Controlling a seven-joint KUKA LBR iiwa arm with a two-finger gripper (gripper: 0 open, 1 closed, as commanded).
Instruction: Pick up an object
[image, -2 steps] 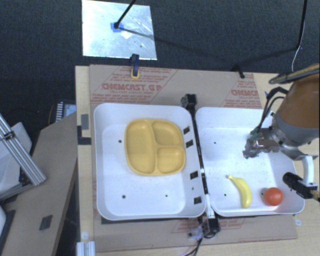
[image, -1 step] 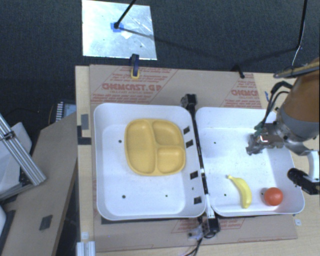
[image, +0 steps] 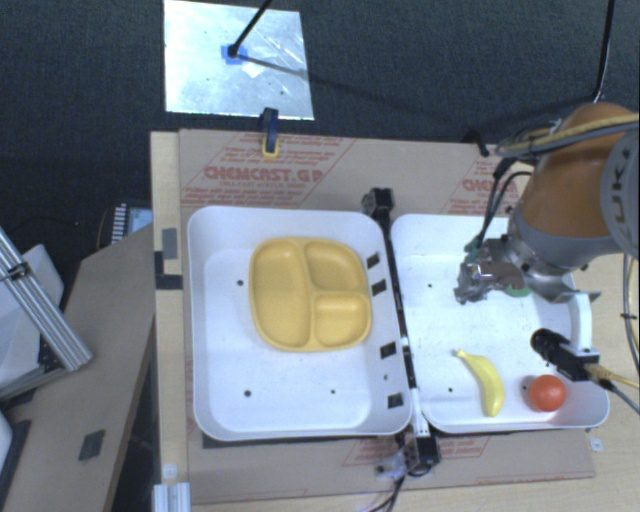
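Note:
A yellow banana (image: 484, 381) lies near the front of the right bin (image: 436, 330). To its right, in the front right corner, rests a red-orange tomato (image: 545, 393). A small green thing (image: 516, 290) peeks out under the arm's wrist, mostly hidden. My gripper (image: 472, 284) hangs low over the right bin's back half, above and behind the banana. Nothing shows between its fingers.
The left bin (image: 215, 300) holds a yellow divided plate (image: 308, 294). A black clamp bar (image: 392, 300) runs between the two bins. The grey and orange arm (image: 575, 195) covers the right bin's back right part. Cardboard lies under both bins.

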